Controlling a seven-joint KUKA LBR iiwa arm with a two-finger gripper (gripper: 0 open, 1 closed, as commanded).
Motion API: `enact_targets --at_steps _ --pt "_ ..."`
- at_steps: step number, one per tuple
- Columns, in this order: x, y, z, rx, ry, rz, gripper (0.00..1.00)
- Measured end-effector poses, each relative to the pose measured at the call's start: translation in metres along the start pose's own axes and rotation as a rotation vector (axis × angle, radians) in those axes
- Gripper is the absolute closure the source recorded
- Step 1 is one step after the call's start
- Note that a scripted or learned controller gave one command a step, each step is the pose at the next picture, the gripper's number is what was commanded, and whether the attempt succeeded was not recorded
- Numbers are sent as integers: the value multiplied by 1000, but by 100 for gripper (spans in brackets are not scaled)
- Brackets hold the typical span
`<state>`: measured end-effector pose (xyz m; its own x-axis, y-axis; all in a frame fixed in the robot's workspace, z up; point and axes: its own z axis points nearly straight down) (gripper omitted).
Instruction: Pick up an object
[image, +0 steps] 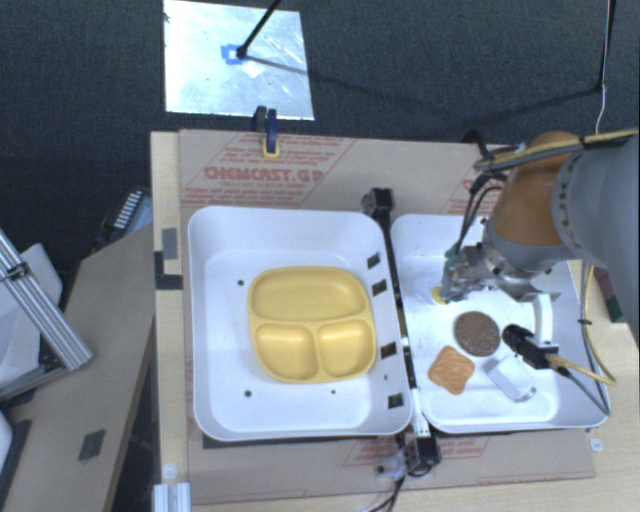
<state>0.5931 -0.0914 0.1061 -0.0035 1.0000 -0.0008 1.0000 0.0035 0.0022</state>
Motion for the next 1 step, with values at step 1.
enact_targets --at_steps 1 --pt "-2 2 -64 -4 0 0 100"
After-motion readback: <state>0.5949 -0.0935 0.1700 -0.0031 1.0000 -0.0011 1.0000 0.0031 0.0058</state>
